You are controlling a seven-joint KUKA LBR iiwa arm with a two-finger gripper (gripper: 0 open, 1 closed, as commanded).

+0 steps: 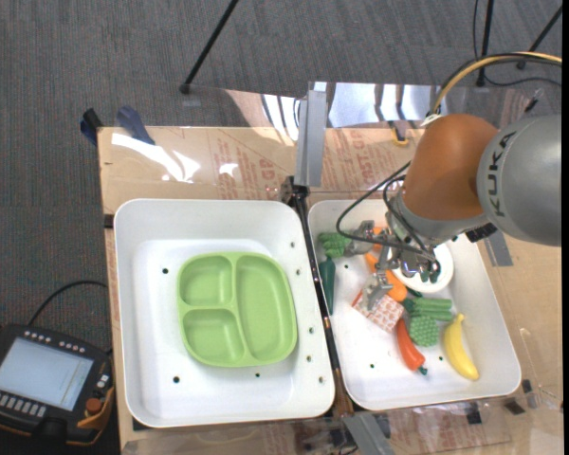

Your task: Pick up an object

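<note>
Toy food pile: smooth curved yellow banana (460, 347), glossy tapered red-orange pepper (410, 345), bumpy green piece (423, 329), flat speckled orange packet (383, 312), dark green cucumber (328, 283), all clustered mid right bin (488, 292). Gripper (387, 278) low over cluster, just above packet; metal linkage and cables crowd it, finger spread and any hold cannot be told. Bare white floor along right bin's front edge. Left bin (142, 349) carries matte green three-compartment plate (237, 308), open margin around it.
</note>
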